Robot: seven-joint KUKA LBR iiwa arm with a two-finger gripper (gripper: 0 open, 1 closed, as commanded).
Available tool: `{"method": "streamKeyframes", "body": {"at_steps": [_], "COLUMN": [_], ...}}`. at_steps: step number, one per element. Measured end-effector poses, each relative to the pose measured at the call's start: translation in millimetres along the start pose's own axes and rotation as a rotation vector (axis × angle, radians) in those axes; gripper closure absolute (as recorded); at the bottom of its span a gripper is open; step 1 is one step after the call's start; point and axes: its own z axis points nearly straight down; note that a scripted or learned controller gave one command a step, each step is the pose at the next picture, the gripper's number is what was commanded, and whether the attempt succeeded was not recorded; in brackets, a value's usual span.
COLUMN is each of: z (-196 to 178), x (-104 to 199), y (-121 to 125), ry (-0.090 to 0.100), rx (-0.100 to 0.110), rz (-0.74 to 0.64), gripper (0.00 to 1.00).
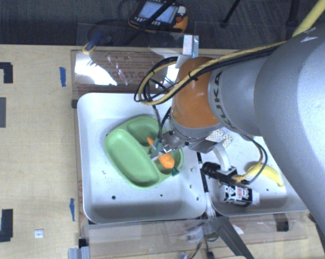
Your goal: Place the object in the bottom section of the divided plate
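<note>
A: Hanging over the green plastic divided plate (134, 154) in the left white shallow bin (92, 144), the claw (161, 151) sits low by a small orange object (166, 159). Why?

B: Likely to deliver it. The orange piece lies at the plate's right edge section.

A: Gripped?

B: Cannot tell; the grey arm's orange-banded wrist (197, 104) hides that.

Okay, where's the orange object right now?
In the camera view the orange object sits at the right edge of the green divided plate in the left white bin, right under the claw.
</note>
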Motion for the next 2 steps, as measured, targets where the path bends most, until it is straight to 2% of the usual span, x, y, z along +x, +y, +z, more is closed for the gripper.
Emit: {"method": "streamKeyframes", "body": {"at_steps": [1,2], "z": [-2.3,-48.2], "x": [-4.5,-15.4], "y": [0.4,5.9], "ry": [-0.006,-0.002], "rx": [-0.005,-0.003], "rz": [0.006,0.478], "gripper": [0.00,0.00]}}
